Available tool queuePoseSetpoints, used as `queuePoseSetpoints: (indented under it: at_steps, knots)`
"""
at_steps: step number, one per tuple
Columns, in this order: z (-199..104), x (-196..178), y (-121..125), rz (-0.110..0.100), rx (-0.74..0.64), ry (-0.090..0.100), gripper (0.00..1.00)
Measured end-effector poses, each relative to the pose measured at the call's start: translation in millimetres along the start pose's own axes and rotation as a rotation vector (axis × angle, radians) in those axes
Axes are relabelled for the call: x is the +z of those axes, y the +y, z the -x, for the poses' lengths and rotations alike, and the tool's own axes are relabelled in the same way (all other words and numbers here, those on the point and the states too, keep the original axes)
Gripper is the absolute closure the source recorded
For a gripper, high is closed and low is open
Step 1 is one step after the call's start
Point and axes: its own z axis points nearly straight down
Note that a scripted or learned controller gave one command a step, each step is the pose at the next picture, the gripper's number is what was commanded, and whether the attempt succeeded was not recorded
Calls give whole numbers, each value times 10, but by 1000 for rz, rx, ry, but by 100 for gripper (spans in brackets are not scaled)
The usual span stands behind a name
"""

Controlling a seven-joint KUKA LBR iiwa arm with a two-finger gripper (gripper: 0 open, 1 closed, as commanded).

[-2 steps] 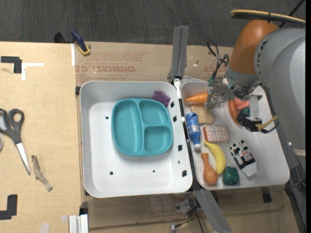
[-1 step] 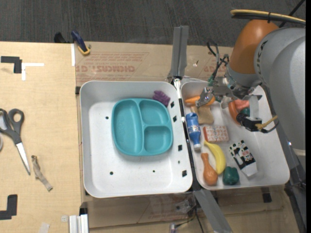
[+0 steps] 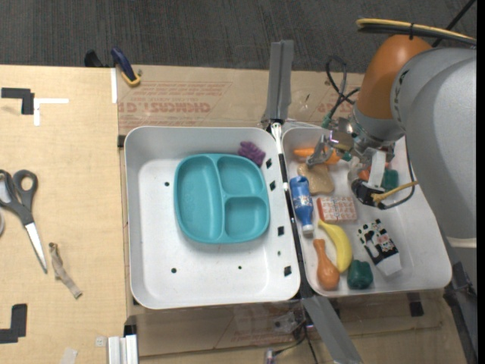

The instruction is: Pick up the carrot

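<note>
Dark carpet surrounds a plywood worktop (image 3: 61, 203) carrying two white bins. The carrot (image 3: 305, 153) lies at the far end of the right bin (image 3: 424, 233), just beside the gripper (image 3: 327, 152), not yet lifted. Jaw state cannot be determined. Remaining: grasp and raise. A teal divided plate (image 3: 223, 198) occupies the left bin (image 3: 144, 226).

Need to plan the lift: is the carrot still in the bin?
In: the carrot lies at the right bin's far end, beside the tool.
</note>
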Motion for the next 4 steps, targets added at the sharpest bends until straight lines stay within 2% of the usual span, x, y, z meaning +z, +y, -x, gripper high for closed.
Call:
queuePoseSetpoints:
  at_steps: [1,2,3,4]
  knots:
    - [-30,9,-35,-23,276,5,0]
    - [-10,-115,38,13,278,6,100]
    - [35,-55,-16,-11,282,-4,0]
    - [20,-163,8,0,278,-1,100]
